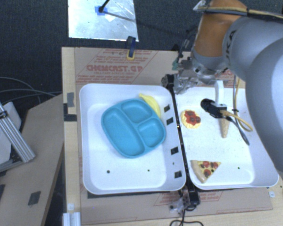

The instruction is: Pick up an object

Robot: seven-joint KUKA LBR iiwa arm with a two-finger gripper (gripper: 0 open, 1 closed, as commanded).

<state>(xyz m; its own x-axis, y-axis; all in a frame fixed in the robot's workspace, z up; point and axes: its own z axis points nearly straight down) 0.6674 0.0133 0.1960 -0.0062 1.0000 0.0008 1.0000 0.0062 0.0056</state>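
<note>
The fingers (pixel 181 84), state impossible to tell, hover at the right bin's (pixel 259 173) back-left corner, the round pizza (pixel 191 119) lying nearer the camera.

A: Where is there free room?
B: Bare floor of the left bin (pixel 127 175) along its lower edge, below the blue tray (pixel 132 127).
A: And at right?
B: The arm (pixel 254 55) blocks the upper right; the pizza slice (pixel 205 168) lies lower down.

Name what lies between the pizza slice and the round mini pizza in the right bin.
Nothing: in the camera view, bare white bin floor runs from the pizza slice up to the round mini pizza. The cone lies off to the right.
</note>
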